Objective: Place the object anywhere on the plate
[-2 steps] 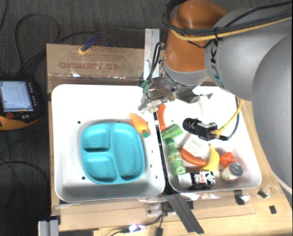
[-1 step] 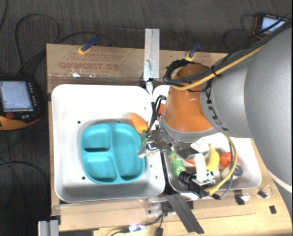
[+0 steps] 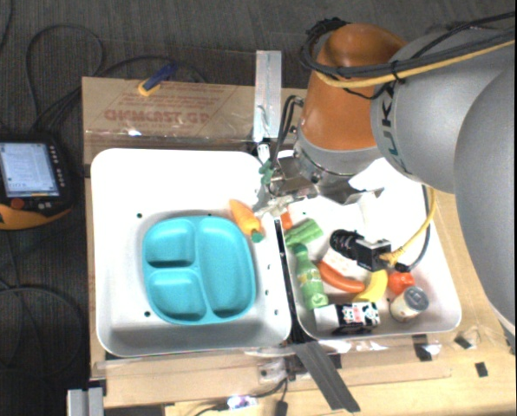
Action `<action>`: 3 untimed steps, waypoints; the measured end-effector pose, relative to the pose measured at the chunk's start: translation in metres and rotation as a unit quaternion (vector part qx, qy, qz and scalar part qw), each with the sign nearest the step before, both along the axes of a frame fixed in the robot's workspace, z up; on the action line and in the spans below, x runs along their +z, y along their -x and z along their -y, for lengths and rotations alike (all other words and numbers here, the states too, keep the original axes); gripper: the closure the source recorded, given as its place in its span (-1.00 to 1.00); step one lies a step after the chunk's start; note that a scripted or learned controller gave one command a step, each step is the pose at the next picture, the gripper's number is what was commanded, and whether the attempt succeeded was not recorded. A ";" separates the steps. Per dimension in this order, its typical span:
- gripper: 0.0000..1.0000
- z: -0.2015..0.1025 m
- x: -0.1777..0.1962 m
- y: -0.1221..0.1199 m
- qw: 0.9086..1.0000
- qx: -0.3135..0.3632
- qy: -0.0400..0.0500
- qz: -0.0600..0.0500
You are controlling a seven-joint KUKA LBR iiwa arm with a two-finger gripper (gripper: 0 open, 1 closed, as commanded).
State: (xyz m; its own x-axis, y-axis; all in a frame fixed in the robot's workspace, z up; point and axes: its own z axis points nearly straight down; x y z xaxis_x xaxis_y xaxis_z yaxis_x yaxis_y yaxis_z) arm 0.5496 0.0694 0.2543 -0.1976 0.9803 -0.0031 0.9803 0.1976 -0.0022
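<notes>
A teal plate (image 3: 198, 269) with three compartments lies in the left bin (image 3: 120, 189). A small orange carrot with a green tip (image 3: 246, 218) sits at the plate's upper right corner, over its rim, tilted down to the right. My gripper (image 3: 271, 199) hangs just right of and above the carrot's upper end, close to the wall between the two bins. I cannot make out whether the carrot is between the fingers or merely beside them.
The right bin (image 3: 441, 310) holds several toy foods: green pieces (image 3: 306, 258), a red-orange piece (image 3: 341, 276), a yellow banana (image 3: 376, 286), a black-and-white box (image 3: 356, 315) and a small orange-capped bottle (image 3: 408, 298). A cardboard sheet (image 3: 167, 107) lies behind the left bin.
</notes>
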 end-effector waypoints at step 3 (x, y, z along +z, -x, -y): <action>1.00 -0.081 -0.118 -0.015 1.000 -0.001 0.001 -0.001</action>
